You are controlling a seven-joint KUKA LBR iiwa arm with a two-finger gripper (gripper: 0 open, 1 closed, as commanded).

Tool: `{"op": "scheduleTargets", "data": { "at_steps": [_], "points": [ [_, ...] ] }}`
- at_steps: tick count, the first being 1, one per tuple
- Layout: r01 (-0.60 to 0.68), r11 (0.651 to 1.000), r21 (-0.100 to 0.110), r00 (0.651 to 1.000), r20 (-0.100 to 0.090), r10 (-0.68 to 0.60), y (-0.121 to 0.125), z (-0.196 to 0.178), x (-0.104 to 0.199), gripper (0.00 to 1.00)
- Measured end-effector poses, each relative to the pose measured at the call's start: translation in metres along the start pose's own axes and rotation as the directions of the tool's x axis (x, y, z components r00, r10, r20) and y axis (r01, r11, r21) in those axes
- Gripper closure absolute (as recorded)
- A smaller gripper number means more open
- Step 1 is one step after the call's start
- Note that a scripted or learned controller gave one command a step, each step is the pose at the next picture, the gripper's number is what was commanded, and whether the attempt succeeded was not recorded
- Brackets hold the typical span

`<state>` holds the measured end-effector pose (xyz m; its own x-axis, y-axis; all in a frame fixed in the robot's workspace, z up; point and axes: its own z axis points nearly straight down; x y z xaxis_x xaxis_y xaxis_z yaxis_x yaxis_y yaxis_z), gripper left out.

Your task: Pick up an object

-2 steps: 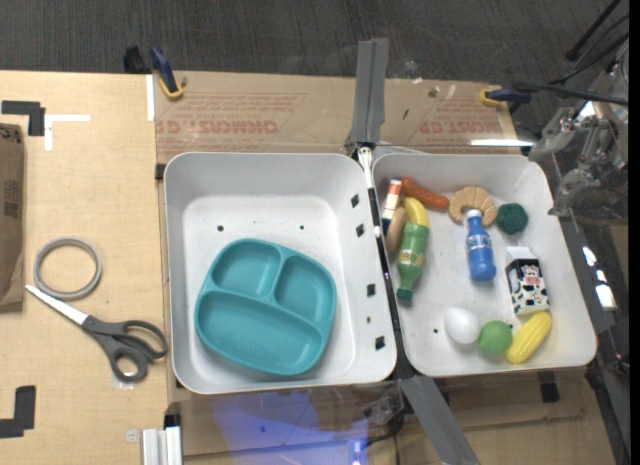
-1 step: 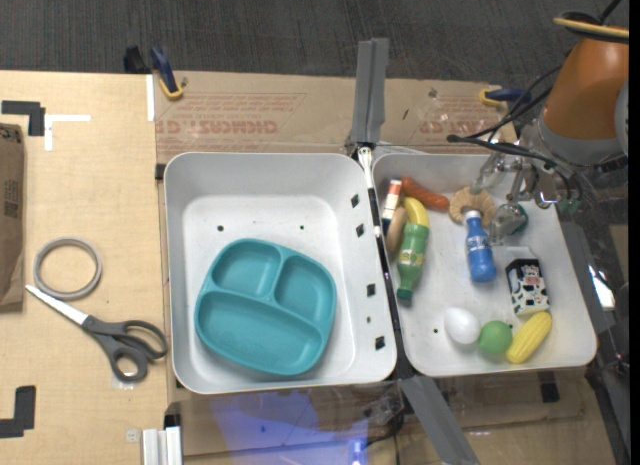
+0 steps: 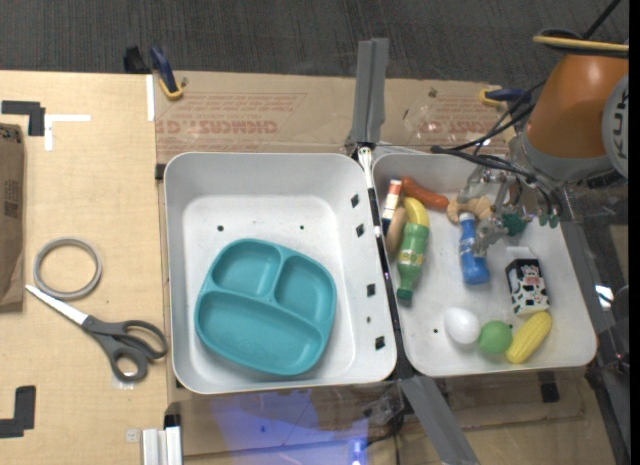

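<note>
- Looking down on the right bin, I am seeing the end effector hanging over the bin's upper middle, with the arm reaching in from the right.
- I am reading the blue bottle as the likeliest target: it is lying just below the end effector in the view, its upper end right at the tool, its long axis running nearly straight toward the bin's near edge.
- I am not able to tell how the end effector is set, or whether it is on the bottle at all; the metal parts are blurring together there.
- I am noting the neighbours: an orange carrot to the left of the tool, a green bottle with a banana at its top further left, and a black-and-white carton beside the blue bottle's right.
- I am also seeing a white ball, a green ball and a corn cob near the front wall, well apart from the tool.
- I am judging that a grasp needs a short drop across the blue bottle's narrow width.
</note>
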<state>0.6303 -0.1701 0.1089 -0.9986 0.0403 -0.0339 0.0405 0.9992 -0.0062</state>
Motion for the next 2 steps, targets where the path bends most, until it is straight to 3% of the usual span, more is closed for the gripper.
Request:
{"op": "scheduleTargets", "data": {
  "at_steps": [1,2],
  "points": [
    [-0.075,0.997,-0.003,0.997,-0.029,0.075,0.017,0.014,0.020,0.00],
    [-0.139,0.990,-0.001,0.990,-0.032,0.139,-0.009,0.013,0.091,0.00]
  ]
}}
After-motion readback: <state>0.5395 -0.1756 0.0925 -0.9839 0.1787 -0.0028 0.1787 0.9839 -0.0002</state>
